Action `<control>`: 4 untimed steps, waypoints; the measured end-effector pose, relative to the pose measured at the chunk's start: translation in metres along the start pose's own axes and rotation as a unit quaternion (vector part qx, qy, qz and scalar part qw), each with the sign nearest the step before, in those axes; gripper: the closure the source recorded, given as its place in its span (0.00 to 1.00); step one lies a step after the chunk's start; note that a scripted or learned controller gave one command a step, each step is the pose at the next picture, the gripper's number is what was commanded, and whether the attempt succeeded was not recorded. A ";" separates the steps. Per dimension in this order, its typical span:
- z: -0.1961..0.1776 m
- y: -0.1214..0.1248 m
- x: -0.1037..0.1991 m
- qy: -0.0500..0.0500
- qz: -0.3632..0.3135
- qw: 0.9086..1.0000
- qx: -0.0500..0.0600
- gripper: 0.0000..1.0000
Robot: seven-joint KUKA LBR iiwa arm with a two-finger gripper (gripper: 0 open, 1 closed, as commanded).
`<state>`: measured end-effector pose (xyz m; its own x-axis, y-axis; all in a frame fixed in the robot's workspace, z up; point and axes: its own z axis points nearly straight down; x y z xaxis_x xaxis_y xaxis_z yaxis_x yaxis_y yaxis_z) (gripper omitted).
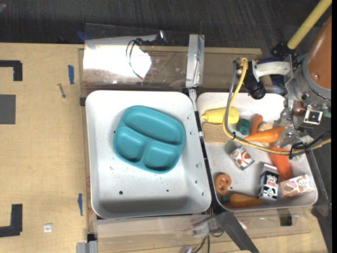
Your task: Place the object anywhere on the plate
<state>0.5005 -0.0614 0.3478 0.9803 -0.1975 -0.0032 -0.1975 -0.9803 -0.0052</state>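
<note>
A teal plate [149,138] with three compartments lies in the left white bin [105,188], and nothing rests on it. My gripper [293,135] hangs low over the right bin [305,200], near its right wall. Its tip is right beside an orange toy carrot [266,136] that lies across the bin's middle. The arm's body and cables hide how the gripper meets the carrot. A second orange-red carrot [282,163] lies just below it.
The right bin also holds a yellow banana [218,115], a teal piece [244,126], a small carton [241,157], a black-and-white carton [270,186], a pink box [298,185], a pretzel [222,182] and another carrot [245,199]. A yellow cable [229,109] loops over it.
</note>
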 end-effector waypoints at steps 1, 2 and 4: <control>-0.069 -0.019 0.066 0.004 0.000 1.000 0.001 1.00; 0.034 -0.025 0.002 -0.003 0.001 1.000 0.000 1.00; 0.043 -0.122 0.039 -0.002 0.018 1.000 -0.002 1.00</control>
